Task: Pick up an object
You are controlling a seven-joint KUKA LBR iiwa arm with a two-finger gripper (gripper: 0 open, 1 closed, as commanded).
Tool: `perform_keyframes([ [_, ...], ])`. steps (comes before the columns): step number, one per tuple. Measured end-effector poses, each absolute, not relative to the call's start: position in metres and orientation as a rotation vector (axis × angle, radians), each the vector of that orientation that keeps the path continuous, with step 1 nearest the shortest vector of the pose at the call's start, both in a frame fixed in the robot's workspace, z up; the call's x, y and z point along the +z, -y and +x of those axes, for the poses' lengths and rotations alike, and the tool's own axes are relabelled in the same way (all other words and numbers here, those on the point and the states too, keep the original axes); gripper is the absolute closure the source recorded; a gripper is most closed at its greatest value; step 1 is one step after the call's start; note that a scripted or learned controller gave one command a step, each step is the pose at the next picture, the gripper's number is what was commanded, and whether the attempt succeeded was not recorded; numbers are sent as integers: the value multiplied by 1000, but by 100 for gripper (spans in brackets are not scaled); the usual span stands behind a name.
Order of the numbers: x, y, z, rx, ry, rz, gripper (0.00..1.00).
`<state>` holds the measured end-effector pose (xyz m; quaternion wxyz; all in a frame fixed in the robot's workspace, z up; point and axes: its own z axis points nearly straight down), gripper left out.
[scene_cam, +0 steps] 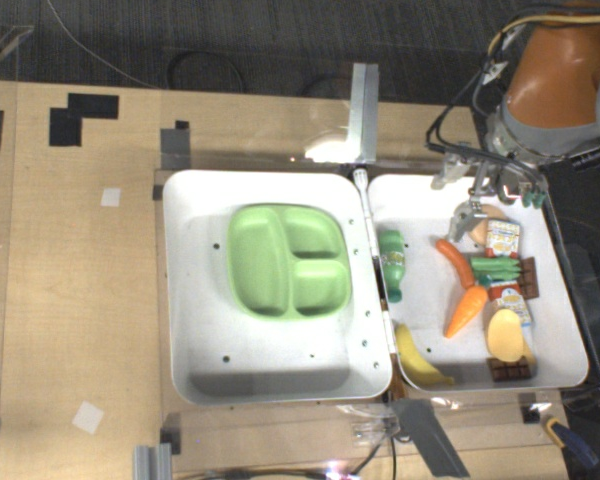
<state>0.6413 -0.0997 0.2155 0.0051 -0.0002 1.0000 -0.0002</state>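
You're at approach step: metal two-finger gripper (470, 208) hangs over far end of right white bin (565, 298), nothing gripped. Can't tell jaws' state. Small printed snack packet (502, 236) just beside it, orange plastic carrot (466, 310) nearer. Next: descend squarely, clamp.

Even overhead light, slightly soft focus; glare patch on bench (325, 150) behind bins, soft shadow inside left bin (195, 368) front wall.
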Motion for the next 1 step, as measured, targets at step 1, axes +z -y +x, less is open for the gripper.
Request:
perform_keyframes([
  [1, 104, 120, 577, 2, -3137, -175, 0],
])
